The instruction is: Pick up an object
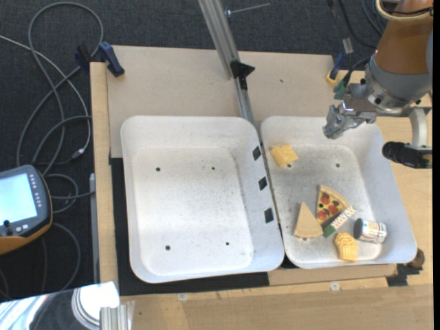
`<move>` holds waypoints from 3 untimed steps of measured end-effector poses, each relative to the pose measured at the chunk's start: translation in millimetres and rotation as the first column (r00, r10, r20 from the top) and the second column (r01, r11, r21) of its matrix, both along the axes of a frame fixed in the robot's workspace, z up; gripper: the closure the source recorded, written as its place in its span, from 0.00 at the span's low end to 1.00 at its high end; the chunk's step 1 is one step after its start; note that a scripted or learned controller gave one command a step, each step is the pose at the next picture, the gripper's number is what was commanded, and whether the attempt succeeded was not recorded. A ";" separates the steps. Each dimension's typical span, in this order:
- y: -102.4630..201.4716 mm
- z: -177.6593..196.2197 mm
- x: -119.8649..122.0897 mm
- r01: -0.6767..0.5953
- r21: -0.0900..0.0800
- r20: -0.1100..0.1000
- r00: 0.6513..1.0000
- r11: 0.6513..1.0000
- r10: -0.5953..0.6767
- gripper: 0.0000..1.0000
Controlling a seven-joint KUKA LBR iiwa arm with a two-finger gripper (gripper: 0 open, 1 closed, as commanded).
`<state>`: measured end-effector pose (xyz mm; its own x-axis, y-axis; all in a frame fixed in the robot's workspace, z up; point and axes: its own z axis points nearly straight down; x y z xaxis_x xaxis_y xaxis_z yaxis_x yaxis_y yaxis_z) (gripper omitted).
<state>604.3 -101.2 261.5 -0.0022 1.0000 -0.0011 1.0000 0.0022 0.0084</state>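
Right bin [392, 184]: claw [335, 128] above toys [330, 215].

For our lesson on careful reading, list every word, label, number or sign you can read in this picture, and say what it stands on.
No text can be read.
Small jar in the right bin: its label is too blurred to read.
Handheld screen at the left edge: lit, but washed out; nothing legible.
Pizza slice toy: printed toppings only, no letters.
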 end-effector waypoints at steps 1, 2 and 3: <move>43.2 -6.5 5.4 -0.003 0.002 -0.009 1.000 1.000 0.003 1.00; 90.5 -2.8 16.1 -0.004 0.003 -0.005 1.000 1.000 0.004 1.00; 140.1 -4.8 34.3 -0.005 0.002 -0.004 1.000 1.000 0.005 1.00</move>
<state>638.6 38.9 256.7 -0.0070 1.0000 0.0014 1.0000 0.0069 0.0041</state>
